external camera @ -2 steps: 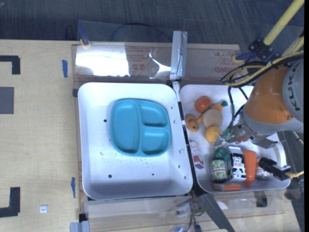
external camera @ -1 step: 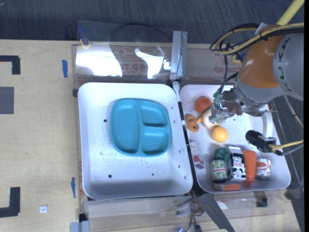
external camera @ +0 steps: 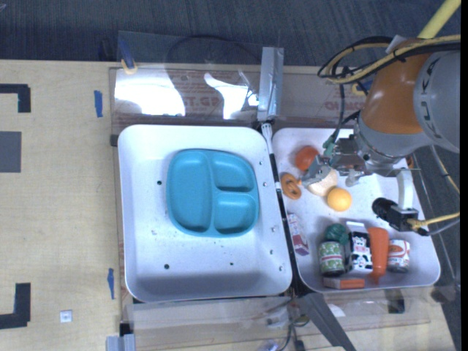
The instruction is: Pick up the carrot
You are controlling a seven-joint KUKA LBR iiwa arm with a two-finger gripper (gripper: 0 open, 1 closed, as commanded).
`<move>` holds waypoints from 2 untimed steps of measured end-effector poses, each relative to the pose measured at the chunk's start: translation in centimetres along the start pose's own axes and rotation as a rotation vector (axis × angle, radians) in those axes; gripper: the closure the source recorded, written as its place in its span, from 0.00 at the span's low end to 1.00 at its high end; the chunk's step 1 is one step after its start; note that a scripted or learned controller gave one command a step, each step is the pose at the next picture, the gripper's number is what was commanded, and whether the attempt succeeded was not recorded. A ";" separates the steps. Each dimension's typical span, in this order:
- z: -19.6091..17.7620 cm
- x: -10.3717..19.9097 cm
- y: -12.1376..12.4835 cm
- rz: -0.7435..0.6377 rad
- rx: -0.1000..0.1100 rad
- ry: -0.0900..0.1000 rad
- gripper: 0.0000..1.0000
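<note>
Carrot (external camera: 378,252) lies near the right bin's (external camera: 428,218) front edge, among packets.
Gripper (external camera: 327,168) hovers well apart toward the back edge; its opening can't be told. Likely stiff, light, slippery: grasp mid-length.

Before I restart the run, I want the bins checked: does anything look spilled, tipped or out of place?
Nothing looks spilled or damaged. The blue divided plate lies flat in the left bin. The right bin is crowded: the carrot lies jammed among small cans and cartons along its near edge.

Arm (external camera: 409,101) reaches in from right; claw (external camera: 322,168) low, pointing left.
</note>
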State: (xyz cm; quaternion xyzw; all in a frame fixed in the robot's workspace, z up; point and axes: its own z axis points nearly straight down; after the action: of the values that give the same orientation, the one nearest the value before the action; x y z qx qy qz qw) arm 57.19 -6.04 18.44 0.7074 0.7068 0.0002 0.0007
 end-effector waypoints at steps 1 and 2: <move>0.0 4.0 -3.8 -0.219 0.005 0.002 0.00; -0.7 -2.2 -2.2 -0.150 -0.001 -0.001 0.00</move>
State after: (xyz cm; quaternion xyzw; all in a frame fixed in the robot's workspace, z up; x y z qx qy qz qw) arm 54.97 -8.21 19.11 0.6523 0.7579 0.0000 0.0015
